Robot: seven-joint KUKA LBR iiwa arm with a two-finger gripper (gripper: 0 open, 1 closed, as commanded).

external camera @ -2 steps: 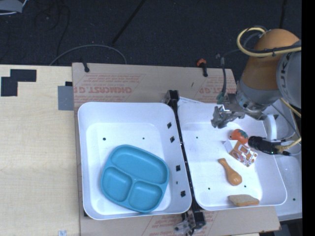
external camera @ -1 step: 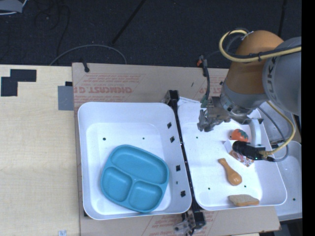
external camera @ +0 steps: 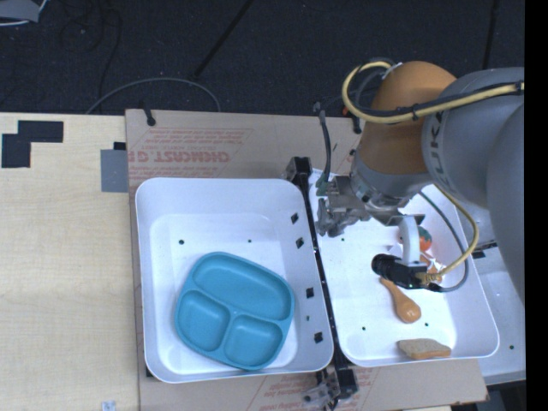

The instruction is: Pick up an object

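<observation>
Two white bins sit side by side on a sheet of cardboard (external camera: 214, 139), which lies on a pale wooden bench (external camera: 60, 272). The right bin (external camera: 364, 294) holds two loose things. One is an orange-brown spoon (external camera: 402, 302) lying flat near the middle of the floor. Its long axis runs at a slant from upper left to lower right, with the thin handle end toward the upper left and the rounded, wider end pointing to the lower right. The other is a tan block (external camera: 424, 348), flat against the floor by the near wall. Its long axis runs roughly left to right, and it lies just below the spoon's wide end without touching it. The left bin (external camera: 171, 229) holds one blue plate (external camera: 231, 311) with three compartments, one long and two smaller. It lies flat in the near half of the bin and is turned a little askew to the walls. The grey arm (external camera: 479, 152) reaches in from the right, and its gripper (external camera: 336, 217) hangs over the far left part of the right bin, close to the wall the two bins share. It is well apart from the spoon and the block. From this angle it cannot be told whether the gripper is wide or narrow, and nothing can be seen held in it.
</observation>
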